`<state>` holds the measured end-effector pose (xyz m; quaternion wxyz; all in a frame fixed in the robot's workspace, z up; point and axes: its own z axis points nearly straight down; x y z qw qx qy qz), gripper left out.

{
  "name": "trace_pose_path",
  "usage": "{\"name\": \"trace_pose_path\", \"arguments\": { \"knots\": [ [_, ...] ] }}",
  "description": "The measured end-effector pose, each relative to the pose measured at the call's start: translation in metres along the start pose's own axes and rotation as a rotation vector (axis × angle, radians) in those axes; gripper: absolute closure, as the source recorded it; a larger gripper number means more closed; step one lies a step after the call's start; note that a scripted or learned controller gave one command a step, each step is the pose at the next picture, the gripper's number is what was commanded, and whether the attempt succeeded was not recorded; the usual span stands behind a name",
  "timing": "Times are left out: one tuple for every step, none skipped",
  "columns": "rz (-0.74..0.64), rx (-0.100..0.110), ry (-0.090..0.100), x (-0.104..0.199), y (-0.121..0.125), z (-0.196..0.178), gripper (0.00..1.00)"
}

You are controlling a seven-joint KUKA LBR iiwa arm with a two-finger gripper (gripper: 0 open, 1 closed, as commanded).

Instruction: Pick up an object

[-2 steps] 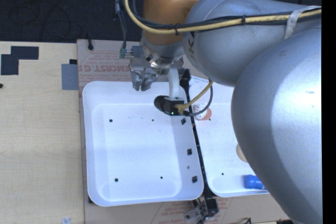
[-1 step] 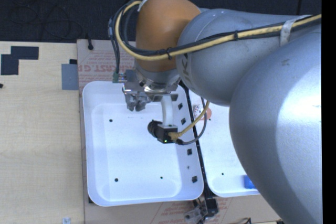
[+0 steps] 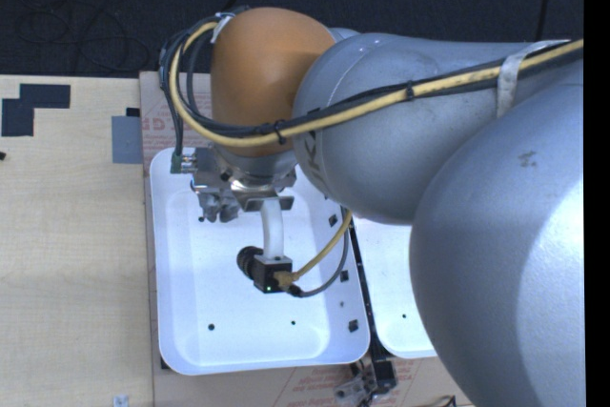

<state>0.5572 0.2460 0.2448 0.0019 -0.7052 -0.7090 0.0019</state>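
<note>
My gripper [image 3: 217, 205] hangs low over the back left part of the left white bin [image 3: 200, 310], just under the orange band of the wrist. Its tips are small and dark against the bin floor, close to the floor or touching it. The bin floor around the gripper is bare white with a few small dark dots. The grey arm reaches in from the right and hides the back of the left bin and most of the right bin [image 3: 393, 300].
The pale wooden bench [image 3: 67, 253] stretches to the left of the bins, with a grey patch [image 3: 125, 138] and a dark blue patch [image 3: 33, 105] near its back. Cardboard [image 3: 305, 384] lies under the bins' front edge. A black divider [image 3: 360, 291] runs between the bins.
</note>
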Motion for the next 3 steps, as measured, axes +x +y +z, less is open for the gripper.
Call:
{"name": "trace_pose_path", "arguments": {
  "knots": [
    [0.004, -0.001, -0.001, -0.002, 0.002, 0.001, 0.0],
    [0.006, -0.003, -0.002, -0.003, 0.048, 0.021, 0.0],
    [0.006, 0.0, -0.004, -0.004, 0.087, 0.089, 0.0]
  ]
}}
